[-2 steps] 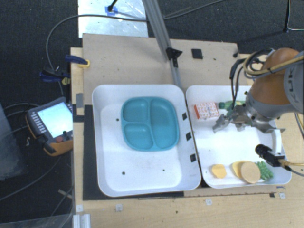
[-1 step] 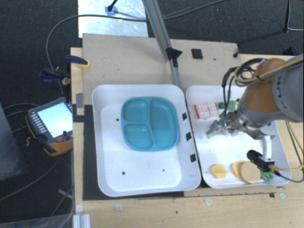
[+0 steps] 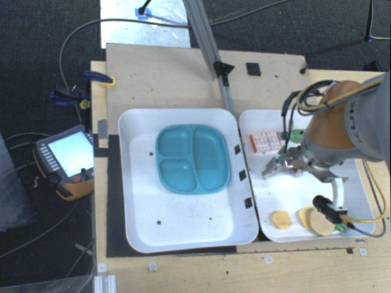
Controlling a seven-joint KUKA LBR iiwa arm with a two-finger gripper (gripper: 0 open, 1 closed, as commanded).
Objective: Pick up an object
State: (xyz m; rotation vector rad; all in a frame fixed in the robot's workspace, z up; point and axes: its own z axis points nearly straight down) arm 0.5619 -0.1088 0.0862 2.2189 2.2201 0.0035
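Hovering beside patterned packet point(image 3: 264, 141), unreadable.

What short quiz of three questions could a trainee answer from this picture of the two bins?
1. True or false: the blue divided tray lies in the left bin.
2. Which bin is the gripper over? A) the left bin B) the right bin C) neither
3. Fill in: the small patterned box lies near the ______ edge of the right bin, as this view shows it.

Key
1. True.
2. B. The gripper hangs over the right bin, just below the patterned box in the picture.
3. Top. The box is at the far end of the bin, while the small yellow piece and the tan piece lie at the bottom edge.
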